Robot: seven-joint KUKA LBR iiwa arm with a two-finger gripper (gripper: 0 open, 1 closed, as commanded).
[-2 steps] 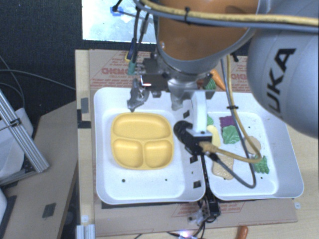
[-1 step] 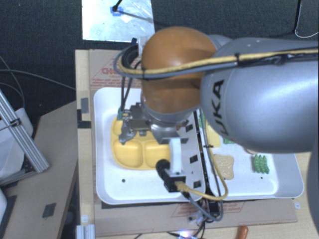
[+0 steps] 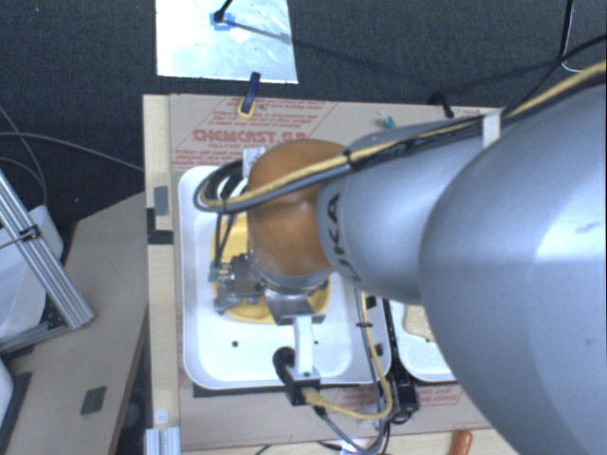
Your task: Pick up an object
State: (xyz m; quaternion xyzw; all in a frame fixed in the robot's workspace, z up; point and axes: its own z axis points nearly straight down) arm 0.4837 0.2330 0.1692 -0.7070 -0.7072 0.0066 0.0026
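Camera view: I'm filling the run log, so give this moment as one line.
arm: over left bin | gripper: hidden | yellow object: in bin under wrist | grasp: cannot tell

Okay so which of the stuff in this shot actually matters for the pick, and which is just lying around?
For the job:
arm
left bin
yellow object in that bin, under the wrist
right bin

Lying about:
cardboard sheet
foil square
aluminium frame

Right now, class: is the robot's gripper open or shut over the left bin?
Cannot tell. The arm's orange band and wrist cover the gripper above the left bin; a yellow object peeks out beneath.
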